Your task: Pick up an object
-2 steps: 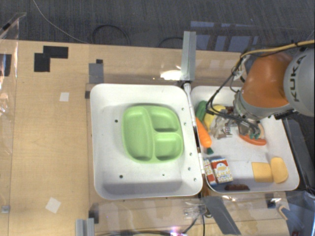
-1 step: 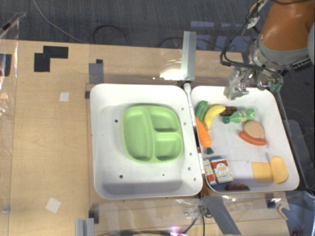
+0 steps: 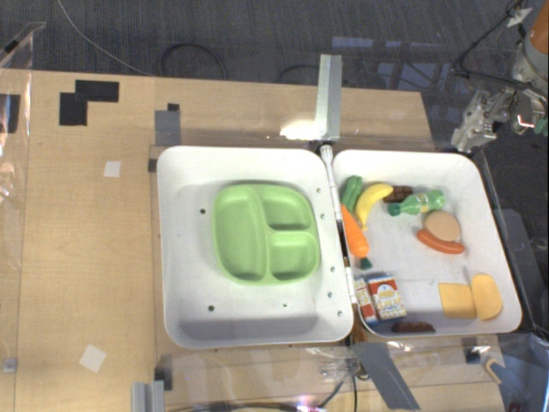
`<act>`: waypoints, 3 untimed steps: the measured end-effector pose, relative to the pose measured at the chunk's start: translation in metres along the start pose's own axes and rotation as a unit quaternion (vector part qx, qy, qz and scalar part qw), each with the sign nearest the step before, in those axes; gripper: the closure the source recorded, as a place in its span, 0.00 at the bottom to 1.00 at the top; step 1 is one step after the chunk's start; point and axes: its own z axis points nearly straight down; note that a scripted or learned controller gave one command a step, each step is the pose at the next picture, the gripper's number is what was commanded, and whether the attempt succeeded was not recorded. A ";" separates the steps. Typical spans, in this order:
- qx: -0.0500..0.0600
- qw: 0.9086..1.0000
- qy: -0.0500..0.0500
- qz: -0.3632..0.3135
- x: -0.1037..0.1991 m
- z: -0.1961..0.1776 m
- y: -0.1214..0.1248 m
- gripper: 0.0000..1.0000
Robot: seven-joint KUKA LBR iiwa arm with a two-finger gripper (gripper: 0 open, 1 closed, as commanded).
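Green tray; yellow banana; orange carrot; white bins.

Both bins, the left bin and the right bin, look like smooth white plastic with a soft sheen. The green tray is matt plastic. The desk shows pale, smooth wood grain. The banana and carrot look like glossy plastic.

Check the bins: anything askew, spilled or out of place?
Nothing spilled. The toy food sits in the right bin, crowding its edges: the carrot lies against the divider and the small carton leans tilted near the front wall. The green divided tray lies flat in the left bin.
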 end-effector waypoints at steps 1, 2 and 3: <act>-0.003 0.985 0.006 -0.172 0.011 0.122 -0.019 1.00; -0.003 0.885 0.001 -0.465 0.028 0.124 -0.021 1.00; -0.004 0.751 0.002 -0.660 0.080 0.119 -0.028 1.00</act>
